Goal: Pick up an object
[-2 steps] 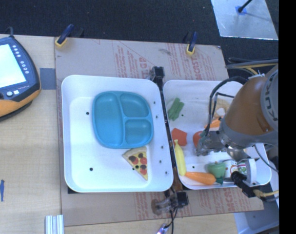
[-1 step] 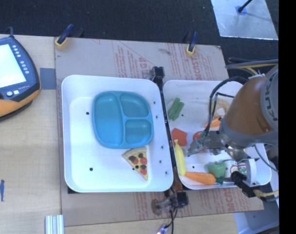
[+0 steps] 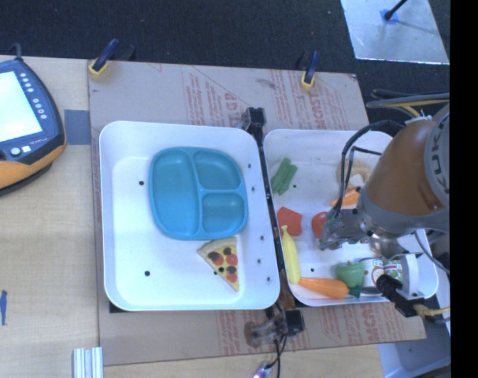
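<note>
Orange-banded arm fills the right bin, gripper low beside a red piece; whether it is parted or closed, cannot tell. Risk: crowded carrot, banana and green toy get nudged, or the grasp glances off.

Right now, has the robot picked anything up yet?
Not that I can see. The pincer is down in the right bin among the toy food, beside a red piece. Nothing visibly lifted; carrot and banana lie there. Grasp and lift remain.
</note>
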`<action>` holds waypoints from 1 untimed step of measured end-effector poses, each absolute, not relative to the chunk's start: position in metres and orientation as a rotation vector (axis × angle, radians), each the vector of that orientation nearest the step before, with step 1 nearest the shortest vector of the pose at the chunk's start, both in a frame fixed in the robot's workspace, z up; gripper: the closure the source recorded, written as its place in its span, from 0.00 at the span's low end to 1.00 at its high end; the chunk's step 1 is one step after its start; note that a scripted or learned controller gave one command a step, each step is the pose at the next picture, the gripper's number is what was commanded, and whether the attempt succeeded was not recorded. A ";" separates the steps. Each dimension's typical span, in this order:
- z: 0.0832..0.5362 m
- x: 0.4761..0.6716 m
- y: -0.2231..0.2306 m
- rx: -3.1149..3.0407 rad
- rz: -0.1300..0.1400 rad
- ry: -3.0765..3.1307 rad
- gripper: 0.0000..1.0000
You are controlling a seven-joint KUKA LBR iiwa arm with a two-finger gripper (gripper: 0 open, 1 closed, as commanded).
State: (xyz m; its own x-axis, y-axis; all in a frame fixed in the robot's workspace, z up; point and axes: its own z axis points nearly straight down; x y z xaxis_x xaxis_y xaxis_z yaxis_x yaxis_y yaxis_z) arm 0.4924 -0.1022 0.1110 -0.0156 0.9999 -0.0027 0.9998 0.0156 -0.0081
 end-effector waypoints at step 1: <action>0.111 0.492 -0.102 -2.202 0.012 -2.236 0.00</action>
